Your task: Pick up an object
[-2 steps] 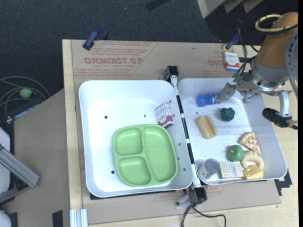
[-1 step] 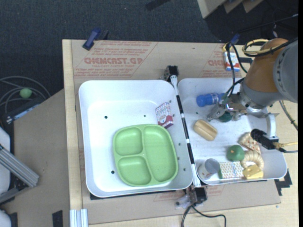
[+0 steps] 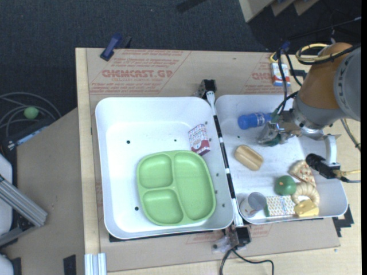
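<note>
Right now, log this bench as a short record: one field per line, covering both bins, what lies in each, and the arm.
left bin: green divided plate, small red-and-white packet by the right wall
right bin: blue bottle, tan bread roll, green ball, grey cup, patterned box, yellow block, pale pastry-like toy
arm: reaches in from the right, over the right bin's back part
gripper: low beside the blue bottle; finger state unclear
held object: none visible
</note>
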Tool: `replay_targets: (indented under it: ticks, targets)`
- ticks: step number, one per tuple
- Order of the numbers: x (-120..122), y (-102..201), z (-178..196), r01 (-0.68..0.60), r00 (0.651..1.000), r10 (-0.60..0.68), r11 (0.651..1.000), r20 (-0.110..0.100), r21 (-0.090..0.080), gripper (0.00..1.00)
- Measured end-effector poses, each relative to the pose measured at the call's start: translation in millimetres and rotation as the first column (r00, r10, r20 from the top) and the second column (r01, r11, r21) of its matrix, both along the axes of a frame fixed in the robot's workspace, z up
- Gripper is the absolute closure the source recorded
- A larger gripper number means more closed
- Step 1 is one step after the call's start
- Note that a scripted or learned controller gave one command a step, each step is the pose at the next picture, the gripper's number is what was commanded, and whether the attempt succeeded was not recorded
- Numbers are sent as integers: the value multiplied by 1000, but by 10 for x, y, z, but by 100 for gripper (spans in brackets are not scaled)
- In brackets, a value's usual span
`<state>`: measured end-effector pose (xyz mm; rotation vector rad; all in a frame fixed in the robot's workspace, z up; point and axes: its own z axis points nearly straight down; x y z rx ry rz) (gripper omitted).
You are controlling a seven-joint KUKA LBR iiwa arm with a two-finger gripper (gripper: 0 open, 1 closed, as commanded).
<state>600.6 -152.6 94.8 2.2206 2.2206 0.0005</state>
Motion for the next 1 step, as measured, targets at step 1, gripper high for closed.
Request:
replay_targets:
  ticks: [1]
  targets:
    - [-658, 1196, 900, -2, 1000, 2, 1000, -2, 2, 100]
